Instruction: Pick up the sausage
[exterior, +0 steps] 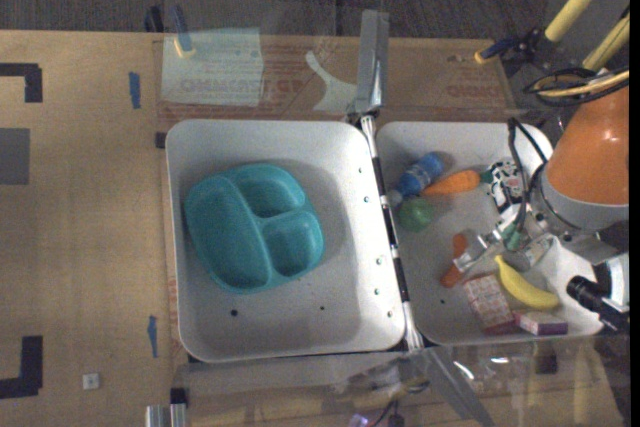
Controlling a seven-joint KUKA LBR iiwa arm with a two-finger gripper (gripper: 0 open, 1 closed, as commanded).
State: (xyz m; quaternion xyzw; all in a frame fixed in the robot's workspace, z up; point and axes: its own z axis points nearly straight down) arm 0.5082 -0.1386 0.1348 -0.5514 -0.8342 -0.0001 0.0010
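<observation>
Camera view: the end effector point(478, 255) sits low in the right bin point(430, 315), right at the sausage.

On the desk point(80, 245), the left bin point(200, 315) holds a teal divided plate point(255, 225). In the right bin, from left: a green ball point(416, 213), a blue toy point(420, 173), an orange carrot point(452, 182), then the reddish sausage point(457, 260) lying near the bin's middle. The metal fingers close around the sausage's lower half, grasping it. Just right lie a pink block point(487, 300) and a yellow banana point(526, 285).
</observation>
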